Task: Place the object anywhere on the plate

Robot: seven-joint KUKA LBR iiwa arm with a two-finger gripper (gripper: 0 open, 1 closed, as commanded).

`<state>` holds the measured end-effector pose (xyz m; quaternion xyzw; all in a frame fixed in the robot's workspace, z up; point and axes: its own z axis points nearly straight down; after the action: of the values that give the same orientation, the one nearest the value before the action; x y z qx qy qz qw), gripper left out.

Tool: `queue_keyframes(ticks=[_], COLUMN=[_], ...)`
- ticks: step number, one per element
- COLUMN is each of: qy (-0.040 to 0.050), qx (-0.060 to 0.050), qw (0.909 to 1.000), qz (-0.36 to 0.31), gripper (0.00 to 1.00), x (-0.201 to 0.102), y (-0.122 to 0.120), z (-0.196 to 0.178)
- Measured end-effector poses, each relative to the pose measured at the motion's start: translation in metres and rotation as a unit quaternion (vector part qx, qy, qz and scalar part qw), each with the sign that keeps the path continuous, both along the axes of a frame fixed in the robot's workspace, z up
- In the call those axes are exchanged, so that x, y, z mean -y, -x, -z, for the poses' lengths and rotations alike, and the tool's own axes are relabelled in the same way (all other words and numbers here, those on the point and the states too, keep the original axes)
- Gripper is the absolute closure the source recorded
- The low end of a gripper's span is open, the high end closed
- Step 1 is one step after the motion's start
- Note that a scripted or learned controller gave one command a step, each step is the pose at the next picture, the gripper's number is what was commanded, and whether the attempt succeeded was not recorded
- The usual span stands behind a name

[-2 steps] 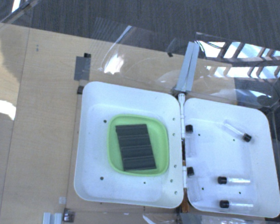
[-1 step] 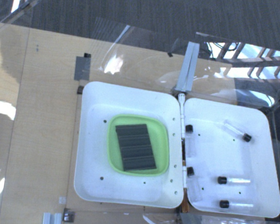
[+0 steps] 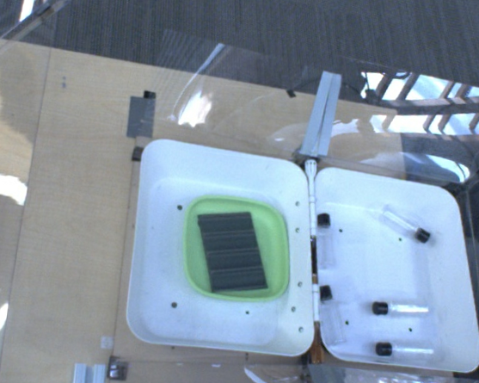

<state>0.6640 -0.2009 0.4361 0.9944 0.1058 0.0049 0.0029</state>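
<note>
Dark grey ribbed rectangular block (image 3: 231, 252) lies flat on the green plate (image 3: 282, 235), roughly centred, long side tilted a bit off the plate's edges. Plate sits mid left bin (image 3: 159, 211). Right bin (image 3: 448, 255), touching the left one along the hinge line, has several clear tubes w/ black caps: one upper right (image 3: 405, 225), two lower right (image 3: 398, 309) (image 3: 402, 348), more along its left wall. Both bins on the wooden table (image 3: 52, 233). Jaws: can't tell their state.
</note>
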Motion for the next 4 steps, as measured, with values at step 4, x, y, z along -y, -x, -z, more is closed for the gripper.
queue_keyframes(ticks=[4], qy=[-0.0023], qx=[-0.004], qw=[1.0000], qz=[0.003], gripper=[0.00], x=[0.003], y=[0.067], z=[0.052])
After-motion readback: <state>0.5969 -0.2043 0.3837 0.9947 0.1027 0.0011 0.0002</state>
